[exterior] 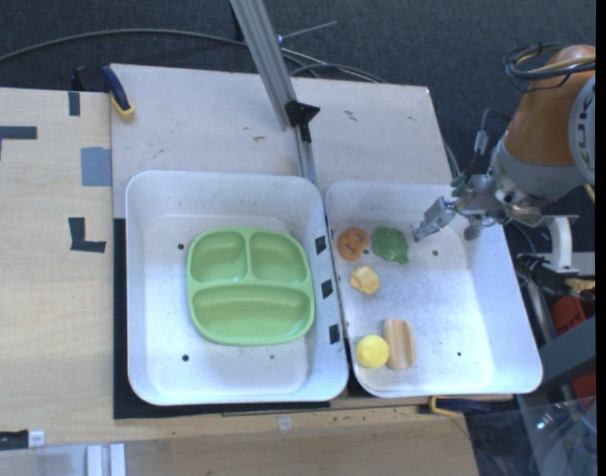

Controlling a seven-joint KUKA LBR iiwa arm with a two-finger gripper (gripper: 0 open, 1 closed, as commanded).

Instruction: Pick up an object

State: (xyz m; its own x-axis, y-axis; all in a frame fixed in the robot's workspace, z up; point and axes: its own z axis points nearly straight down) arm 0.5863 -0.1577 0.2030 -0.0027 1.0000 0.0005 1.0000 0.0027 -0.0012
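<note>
The right bin (501, 345) holds several small toy foods. An orange round piece (353, 243) and a green leafy piece (390, 244) lie near its far left. A pale yellow chunk (365, 282) sits just below them. A yellow ball (372, 351) and a tan bun (399, 343) rest side by side near the front. My gripper (444, 231) hangs over the bin's far right part, just right of the green piece and apart from it. Its fingers are open with nothing between them.
The left bin (154, 266) holds a green divided plate (251, 286). A metal pole (273, 58) slants down to the ridge between the bins. Cables and gear crowd the bench's right side past the bin's rim.
</note>
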